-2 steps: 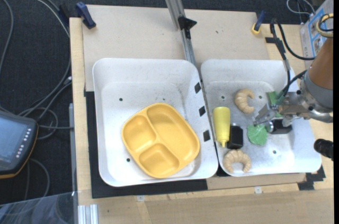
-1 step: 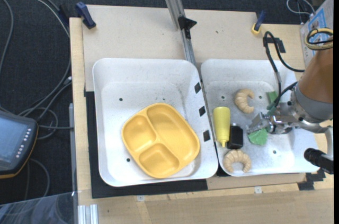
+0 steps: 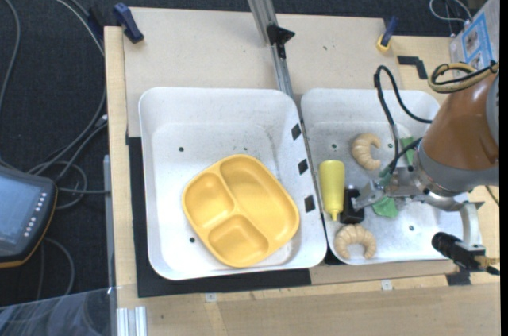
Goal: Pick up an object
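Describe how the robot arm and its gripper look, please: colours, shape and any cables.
The arm is a thick, rounded body, with a broad orange band above a grey wrist section. A black cable loops up from near the wrist. The gripper is small, dark and metallic, with black parts at its end. Its finer details are too small to tell.

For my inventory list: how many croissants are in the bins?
2. One croissant lies in the right bin, upper middle; another by its front edge. The arm may hide more.
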